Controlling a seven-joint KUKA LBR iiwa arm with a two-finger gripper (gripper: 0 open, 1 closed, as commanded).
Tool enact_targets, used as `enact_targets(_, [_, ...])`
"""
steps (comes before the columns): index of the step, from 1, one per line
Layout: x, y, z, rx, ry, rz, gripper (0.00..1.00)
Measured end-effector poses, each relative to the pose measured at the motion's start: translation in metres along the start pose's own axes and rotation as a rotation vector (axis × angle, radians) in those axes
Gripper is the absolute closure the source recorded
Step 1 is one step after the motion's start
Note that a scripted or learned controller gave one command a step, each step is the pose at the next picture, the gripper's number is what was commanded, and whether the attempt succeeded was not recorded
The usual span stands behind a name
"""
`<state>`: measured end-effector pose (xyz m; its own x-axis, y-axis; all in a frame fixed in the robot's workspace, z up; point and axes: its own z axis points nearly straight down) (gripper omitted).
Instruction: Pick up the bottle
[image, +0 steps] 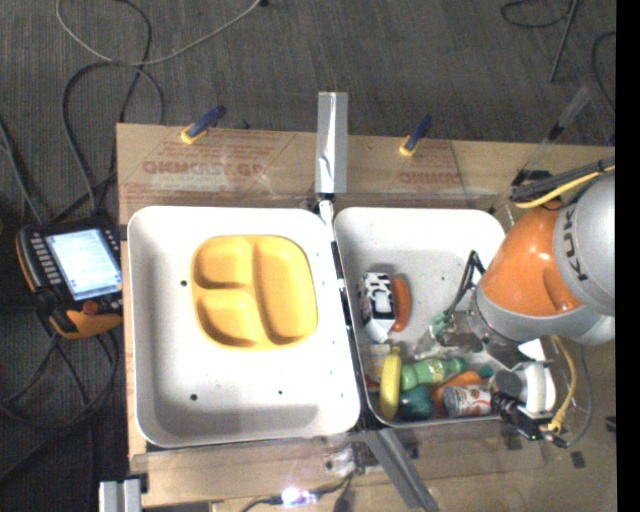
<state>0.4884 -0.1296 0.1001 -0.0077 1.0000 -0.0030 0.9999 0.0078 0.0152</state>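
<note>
A green bottle (434, 372) lies on its side near the front of the right bin (430, 235), between a yellow banana-like piece (389, 375) and a red and white can (466, 401). The gripper (447, 332) hangs low in the right bin, just above and behind the bottle, under the arm's orange band (530, 270). The arm's body hides the bin's right side and part of the gripper. Nothing can be seen held.
The right bin also holds a white and black pack (377, 294), an orange carrot-shaped piece (400, 301) and a dark green item (416, 405). A yellow divided plate (255, 290) lies in the left bin (160, 380). A metal post (330, 140) stands behind the bins.
</note>
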Motion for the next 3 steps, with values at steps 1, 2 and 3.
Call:
enact_targets(1, [-0.0010, -0.0004, 0.0000, 0.001, -0.002, 0.001, 0.00])
enact_targets(2, [0.0041, 0.0011, 0.0092, -0.005, -0.002, 0.266, 0.00])
enact_targets(3, [0.0046, 0.0004, 0.0005, -0.001, -0.001, 0.266, 1.00])
